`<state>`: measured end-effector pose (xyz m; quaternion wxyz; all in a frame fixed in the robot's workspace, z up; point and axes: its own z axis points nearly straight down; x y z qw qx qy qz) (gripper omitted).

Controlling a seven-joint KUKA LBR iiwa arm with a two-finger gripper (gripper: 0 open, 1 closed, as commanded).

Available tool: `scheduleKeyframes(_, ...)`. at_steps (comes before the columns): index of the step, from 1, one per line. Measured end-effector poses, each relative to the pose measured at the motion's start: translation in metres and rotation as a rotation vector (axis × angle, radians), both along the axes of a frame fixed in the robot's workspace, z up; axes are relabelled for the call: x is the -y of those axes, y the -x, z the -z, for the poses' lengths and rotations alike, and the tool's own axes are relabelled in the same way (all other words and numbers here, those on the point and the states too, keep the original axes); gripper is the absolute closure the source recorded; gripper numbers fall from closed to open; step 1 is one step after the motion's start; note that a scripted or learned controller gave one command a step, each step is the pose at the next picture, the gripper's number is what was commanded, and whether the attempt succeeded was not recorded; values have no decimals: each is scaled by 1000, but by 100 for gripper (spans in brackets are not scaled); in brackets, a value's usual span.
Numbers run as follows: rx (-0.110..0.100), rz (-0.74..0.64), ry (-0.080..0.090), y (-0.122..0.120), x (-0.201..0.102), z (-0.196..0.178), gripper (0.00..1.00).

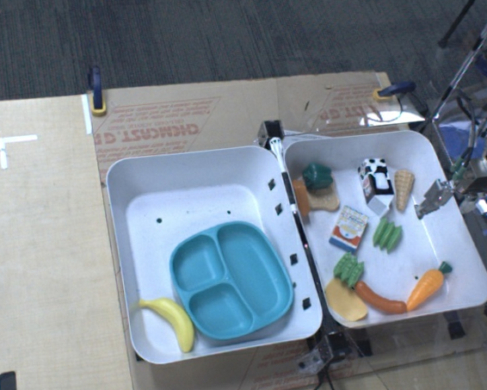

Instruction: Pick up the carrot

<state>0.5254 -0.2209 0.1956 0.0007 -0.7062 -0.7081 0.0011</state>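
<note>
The carrot (425, 288) is orange with a green top. It lies slantwise in the front right corner of the right bin (455, 237), its green end pointing to the back right. My gripper (432, 199) hangs at the bin's right wall, behind the carrot and apart from it. It is near an ice cream cone (404, 188), and nothing shows in its grasp.
A red-orange sausage (380, 298) touches the carrot's tip, with a yellow slice (346, 303) and broccoli (348, 269) to its left. Pea pods (387, 235), a small box (348, 228) and a cow-patterned carton (375, 179) lie further back. The left bin (139, 192) holds a teal divided plate (231, 278) and a banana (174, 320).
</note>
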Motion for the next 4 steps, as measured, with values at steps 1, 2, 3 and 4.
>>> scheduleKeyframes(1,1,-139,-13,45,-5,105,0)
scheduleKeyframes(2,5,-469,0,46,-6,103,0)
scheduleKeyframes(3,5,-745,0,46,-32,104,0)
scheduleKeyframes(4,10,-739,4,43,-31,94,100)
